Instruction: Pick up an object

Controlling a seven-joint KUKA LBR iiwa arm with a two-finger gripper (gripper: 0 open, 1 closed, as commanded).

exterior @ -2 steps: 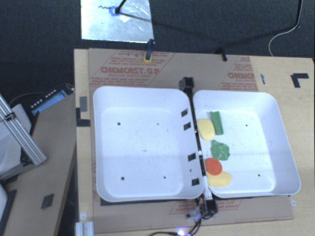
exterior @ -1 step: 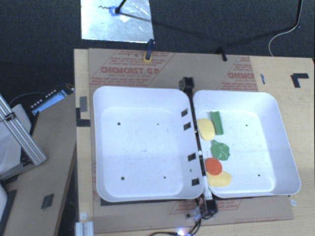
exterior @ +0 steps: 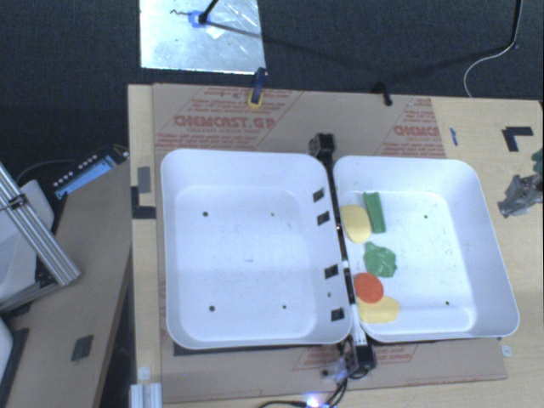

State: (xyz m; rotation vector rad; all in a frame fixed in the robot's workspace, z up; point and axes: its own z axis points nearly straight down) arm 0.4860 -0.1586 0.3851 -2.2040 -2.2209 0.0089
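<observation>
Gripper (exterior: 520, 195) sits off past the right bin (exterior: 489, 228), can't tell its state, toys (exterior: 371, 262) untouched inside.

My two bins (exterior: 246, 164) look like smooth white plastic. The board (exterior: 289, 113) beneath seems matt cardboard. A foil-like sheet (exterior: 170, 24) gleams.

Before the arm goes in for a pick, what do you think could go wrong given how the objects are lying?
1. The items crowd the right bin's left wall: the orange piece touches the yellow piece, so the fingers may catch two or slip.
2. The green bar and pale yellow piece lie beside the divider, risking a collision.
3. The gripper sits at the right edge, far from the cluster.
</observation>
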